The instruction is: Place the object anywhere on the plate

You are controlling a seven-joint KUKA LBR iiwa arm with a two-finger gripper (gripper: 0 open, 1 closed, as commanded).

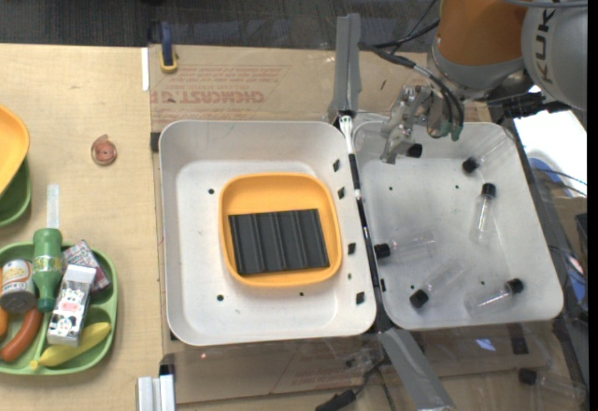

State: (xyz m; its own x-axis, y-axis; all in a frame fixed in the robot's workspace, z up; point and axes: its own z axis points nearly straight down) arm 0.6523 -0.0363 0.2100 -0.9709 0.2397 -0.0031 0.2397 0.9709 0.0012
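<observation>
Jaws, closure not to be told: clear tubes (483, 210) lying near them may be dropped, being round and smooth.

Yellow bowl (9, 149) cut by L edge, clear tubes (482, 213) barely visible

Yellow rounded-square plate (277, 191), flat at the centre of the left bin (192, 241); dark grey ribbed slab (280, 242) lying flat on it.

yellow plate (280, 187), dark grey ribbed slab (278, 242)
</observation>
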